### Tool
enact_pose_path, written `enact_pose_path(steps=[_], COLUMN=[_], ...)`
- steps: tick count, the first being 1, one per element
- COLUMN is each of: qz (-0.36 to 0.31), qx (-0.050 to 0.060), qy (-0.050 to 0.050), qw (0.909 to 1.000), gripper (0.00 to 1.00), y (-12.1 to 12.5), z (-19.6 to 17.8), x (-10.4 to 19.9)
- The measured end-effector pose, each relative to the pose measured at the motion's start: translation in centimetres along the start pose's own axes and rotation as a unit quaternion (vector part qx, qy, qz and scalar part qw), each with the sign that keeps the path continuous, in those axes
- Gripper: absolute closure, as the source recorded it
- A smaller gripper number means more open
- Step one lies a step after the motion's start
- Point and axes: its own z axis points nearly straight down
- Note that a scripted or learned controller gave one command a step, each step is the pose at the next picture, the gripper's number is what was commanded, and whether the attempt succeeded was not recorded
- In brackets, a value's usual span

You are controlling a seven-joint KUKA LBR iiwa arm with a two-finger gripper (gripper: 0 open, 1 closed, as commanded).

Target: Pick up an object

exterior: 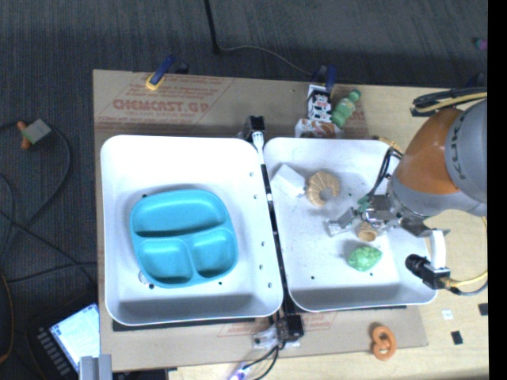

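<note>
Gripper low in right bin, among small objects

Gripper (354,220) down in right bin (317,291), reaching in from the right on grey arm (444,172) with orange band; finger state impossible to tell. Tan lump (367,232) touching or just under the tip, hold not visible. Green piece (364,257) just below the tip, lying apart on the bin floor. Round tan biscuit-like item (323,187) up and left of the tip, near. White block (288,181) farther left, beside that item. Left bin (119,291) well beyond, across the divider, bearing blue tray (184,236) with three compartments. Orange ring (383,340) on the bench below the right bin. Small bottle (342,109) and carton (318,105) past the far rim.
</note>
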Motion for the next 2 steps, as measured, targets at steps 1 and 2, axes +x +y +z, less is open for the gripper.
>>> enact_pose_path(steps=[1, 2], qz=[0.001, 0.001], qx=[-0.003, -0.002], qy=[-0.002, -0.002], qw=[1.0000, 1.0000], gripper=[1.00, 0.00], y=[0.12, 0.08], z=[-1.06, -0.99], x=[-0.11, -0.10])
